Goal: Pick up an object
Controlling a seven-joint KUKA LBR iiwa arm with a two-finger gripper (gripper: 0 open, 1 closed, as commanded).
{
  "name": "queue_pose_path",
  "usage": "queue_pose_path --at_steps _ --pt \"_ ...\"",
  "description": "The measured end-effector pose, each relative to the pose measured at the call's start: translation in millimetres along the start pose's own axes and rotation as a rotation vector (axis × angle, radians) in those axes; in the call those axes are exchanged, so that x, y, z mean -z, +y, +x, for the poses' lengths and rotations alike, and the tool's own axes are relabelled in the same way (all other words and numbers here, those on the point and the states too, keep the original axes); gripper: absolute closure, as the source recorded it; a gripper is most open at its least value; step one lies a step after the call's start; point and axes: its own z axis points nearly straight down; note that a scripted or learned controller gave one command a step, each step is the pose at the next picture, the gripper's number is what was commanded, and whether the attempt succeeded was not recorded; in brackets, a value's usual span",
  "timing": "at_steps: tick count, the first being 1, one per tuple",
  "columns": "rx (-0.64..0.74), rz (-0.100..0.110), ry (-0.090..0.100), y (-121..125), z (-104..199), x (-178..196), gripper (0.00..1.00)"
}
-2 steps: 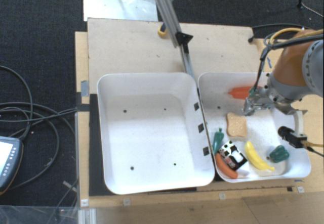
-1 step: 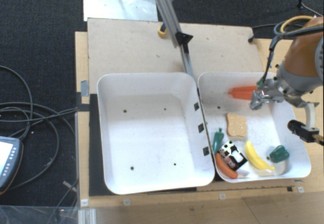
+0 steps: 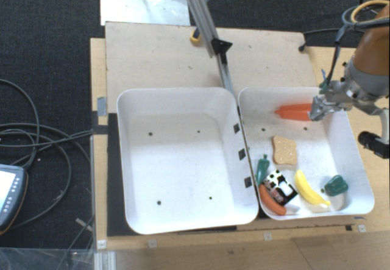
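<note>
While end effector (image 3: pixel 317 111) touches carrot (image 3: pixel 294 112) | right bin (image 3: pixel 359 159) | no legible writing

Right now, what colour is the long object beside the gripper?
Orange: the carrot-like object in the right bin, seen in the camera view.

The grey arm (image 3: pixel 372 55) reaches in from the right, its gripper (image 3: pixel 318 110) down low by the bin's far right edge.

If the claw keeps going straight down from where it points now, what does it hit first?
Most likely the right end of the orange carrot, which lies right by the claw in the right bin. Depth is unclear, so it may land on the bin floor beside it.
</note>
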Motion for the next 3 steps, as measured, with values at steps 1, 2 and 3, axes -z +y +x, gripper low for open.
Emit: queue_pose_path --at_steps 1,2,3 --pt "0.001 0.001 0.0 2 0 29 1.0" --pt "0.004 0.008 0.004 -11 53 18 1.0" --pt "0.005 0.008 0.005 -32 109 14 1.0"
